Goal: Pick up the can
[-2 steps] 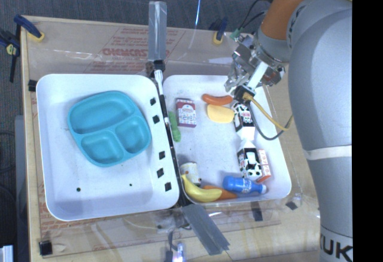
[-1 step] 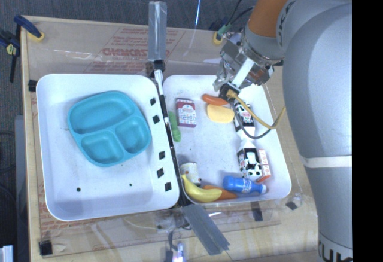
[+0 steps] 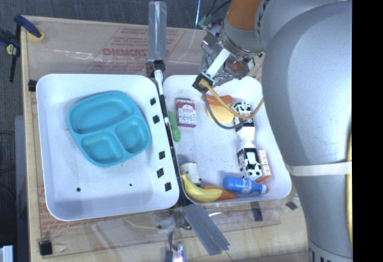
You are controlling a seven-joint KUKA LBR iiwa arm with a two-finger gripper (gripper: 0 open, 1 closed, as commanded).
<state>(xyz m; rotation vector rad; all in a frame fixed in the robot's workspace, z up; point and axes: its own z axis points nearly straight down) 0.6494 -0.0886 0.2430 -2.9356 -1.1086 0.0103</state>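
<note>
The can (image 3: pixel 186 112) is small with a red label. It rests in the right bin (image 3: pixel 197 150), in its upper left part near the divider. My gripper (image 3: pixel 233 67) hangs over the far edge of the right bin, up and to the right of the can and apart from it. Nothing shows as held in it.
The right bin also holds a green stick (image 3: pixel 174 126), an orange-yellow piece (image 3: pixel 220 109), a cow-patterned bottle (image 3: pixel 250 158), a blue bottle (image 3: pixel 242 185), a banana (image 3: pixel 200 192) and a white cup (image 3: pixel 188 170). A blue divided plate (image 3: pixel 109 127) lies in the left bin (image 3: pixel 54 189).
</note>
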